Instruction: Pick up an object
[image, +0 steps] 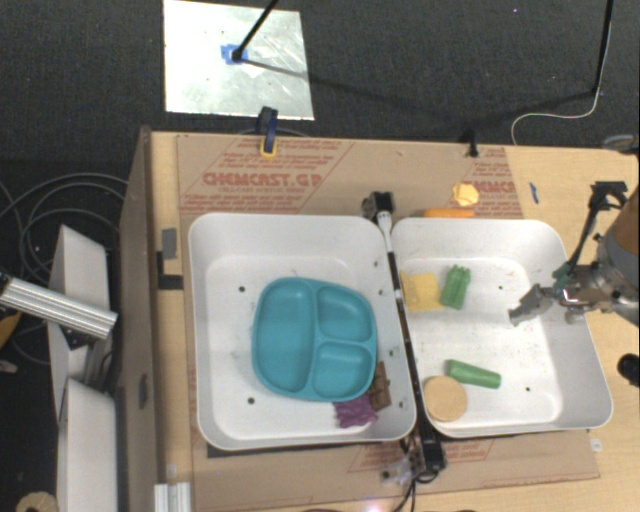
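Grey two-finger gripper (530, 306) at 3 o'clock of the right white bin (585, 400); grip state unclear, nothing visibly held. Nearest candidate, green plastic cylinder (472, 374), lies ~7 o'clock of it. Pick not done yet.

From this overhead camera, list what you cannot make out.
1. Claw: small and blurred in the camera view; its finger state is unclear.
2. Arm: cut off by the right edge.
3. Brown item: partly tucked under the teal plate; too small to identify.
4. Purple item: crumpled, identity unclear.
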